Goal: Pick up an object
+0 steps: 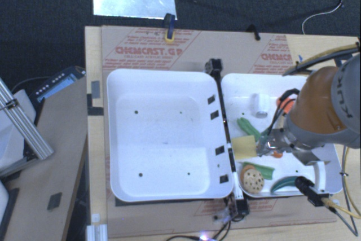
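My tool (268,145) is low in the right bin (237,87), just beside the yellow sponge (245,147). My wrist covers its tip, so I cannot tell whether it is released or clenched, and I see nothing held in it.

The sponge looks like the nearest thing to take. It lies against the bin's left wall, with a green piece (248,126) touching its upper edge. To do this well, I judge I should come straight down over the sponge's middle, close across its short sides, and lift plumb so the wall does not knock it loose. The green piece may get caught along with it.

Other things in this bin: a white cup (259,104) near the top, an orange thing (285,102) beside my arm, a round cookie (252,179) at the bottom, a green pod (258,167) above it, and a dark green curved thing (285,183) near the lower rim. All are apart from the sponge. The left bin (163,132) sits alongside on the counter (146,48).
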Motion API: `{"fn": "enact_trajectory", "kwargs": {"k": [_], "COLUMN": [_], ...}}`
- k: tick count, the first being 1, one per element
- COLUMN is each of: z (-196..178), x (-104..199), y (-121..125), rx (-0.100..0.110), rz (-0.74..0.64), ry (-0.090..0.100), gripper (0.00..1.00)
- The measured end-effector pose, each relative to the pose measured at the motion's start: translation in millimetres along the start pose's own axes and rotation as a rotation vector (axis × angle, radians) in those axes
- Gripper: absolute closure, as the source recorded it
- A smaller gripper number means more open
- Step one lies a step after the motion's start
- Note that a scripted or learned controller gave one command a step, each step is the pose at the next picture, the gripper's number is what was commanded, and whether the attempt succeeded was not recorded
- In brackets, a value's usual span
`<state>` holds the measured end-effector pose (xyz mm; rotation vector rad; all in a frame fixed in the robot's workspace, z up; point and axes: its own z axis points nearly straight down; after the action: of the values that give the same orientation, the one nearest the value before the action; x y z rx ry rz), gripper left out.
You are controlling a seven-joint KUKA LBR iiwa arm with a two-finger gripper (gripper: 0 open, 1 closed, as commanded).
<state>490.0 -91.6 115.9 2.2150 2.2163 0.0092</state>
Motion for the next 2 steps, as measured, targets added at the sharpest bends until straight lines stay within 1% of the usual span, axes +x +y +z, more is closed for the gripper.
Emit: {"fn": "enact_trajectory", "kwargs": {"k": [1,2], "z": [-247,-276], "x": [14,-4], "y": [46,103], "rx": [-0.012,0.000], "rz": [-0.007,-0.004], "ry": [-0.001,-0.001], "gripper": [1.00,1.00]}}
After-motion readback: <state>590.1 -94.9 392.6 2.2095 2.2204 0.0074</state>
